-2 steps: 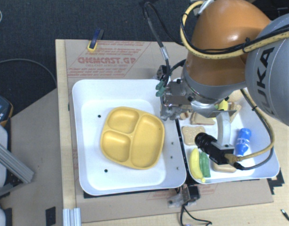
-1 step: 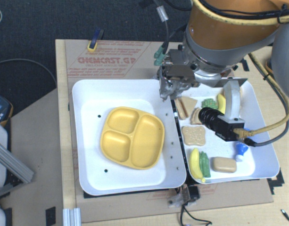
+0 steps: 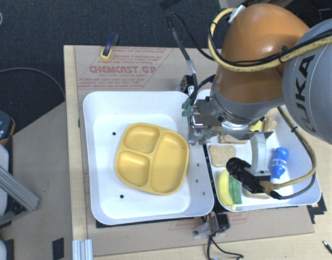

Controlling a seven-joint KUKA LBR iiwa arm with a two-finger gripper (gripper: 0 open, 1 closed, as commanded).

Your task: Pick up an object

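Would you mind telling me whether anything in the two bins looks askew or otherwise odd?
Only a small thing: the yellow divided plate lies turned at an angle to the walls of the left bin, not squared up with them. It sits flat and looks undamaged. The items in the right bin are jumbled together, partly under the arm.

Lying in left bin [image 3: 95, 145] — yellow three-compartment tray [image 3: 152, 157]. Crowding right bin [image 3: 312, 186] — cracker [image 3: 222, 155], blue bottle [image 3: 278, 163], yellow-green item [image 3: 229, 190]. Hanging above — grey-and-orange arm [image 3: 258, 53].
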